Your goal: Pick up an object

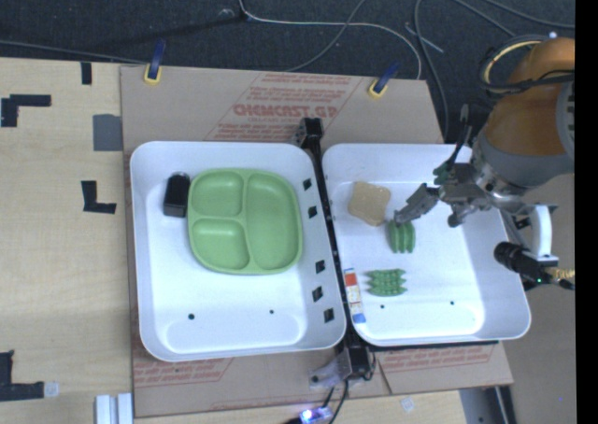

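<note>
In the right bin point(486, 319) lie a tan spongy block point(370, 203), a green ribbed piece point(402, 238) and a second green piece point(386, 282). My gripper point(432, 215) hangs over the middle of this bin, to the right of the tan block. Its fingers are spread open, and nothing shows between them. The left fingertip point(405, 218) sits just above the top end of the upright green piece; whether it touches is unclear. The grey arm with its orange band point(533, 100) comes in from the right.
A green divided plate point(245, 221) and a small black block point(176, 195) rest in the left bin point(224, 333). A small red and white item point(352, 289) lies by the right bin's left wall. Black clips line the divider point(322, 226). Cables run behind the bench.
</note>
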Controlling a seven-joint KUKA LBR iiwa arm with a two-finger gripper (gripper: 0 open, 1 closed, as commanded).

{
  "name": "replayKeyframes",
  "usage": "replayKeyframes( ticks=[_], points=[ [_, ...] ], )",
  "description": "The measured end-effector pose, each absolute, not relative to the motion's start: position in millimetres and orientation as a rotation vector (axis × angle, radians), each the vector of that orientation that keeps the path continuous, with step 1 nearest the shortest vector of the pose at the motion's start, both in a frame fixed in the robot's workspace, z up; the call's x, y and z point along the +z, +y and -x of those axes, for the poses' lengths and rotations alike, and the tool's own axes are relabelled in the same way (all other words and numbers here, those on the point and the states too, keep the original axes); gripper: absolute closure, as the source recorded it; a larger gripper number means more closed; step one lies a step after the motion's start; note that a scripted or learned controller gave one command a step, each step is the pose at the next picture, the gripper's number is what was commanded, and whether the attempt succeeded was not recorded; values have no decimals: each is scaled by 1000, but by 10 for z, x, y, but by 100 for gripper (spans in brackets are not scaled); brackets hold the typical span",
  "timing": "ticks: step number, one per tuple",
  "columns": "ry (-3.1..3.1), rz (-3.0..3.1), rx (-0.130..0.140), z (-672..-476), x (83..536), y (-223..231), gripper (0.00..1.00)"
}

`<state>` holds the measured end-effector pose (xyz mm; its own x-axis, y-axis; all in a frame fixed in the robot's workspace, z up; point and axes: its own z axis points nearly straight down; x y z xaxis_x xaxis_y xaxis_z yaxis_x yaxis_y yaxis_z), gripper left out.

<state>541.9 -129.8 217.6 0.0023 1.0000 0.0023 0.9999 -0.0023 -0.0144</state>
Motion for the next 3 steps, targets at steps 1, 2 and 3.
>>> replayKeyframes(
  ticks=[1, 2, 3],
  points=[
    [-2222, 2219, 1, -5447, 2243, -1295, 0],
    [-2219, 2219, 6, -5477, 1715, -1389, 0],
    [-2218, 2217, 7, -5441, 1070, -1365, 0]
  ],
)
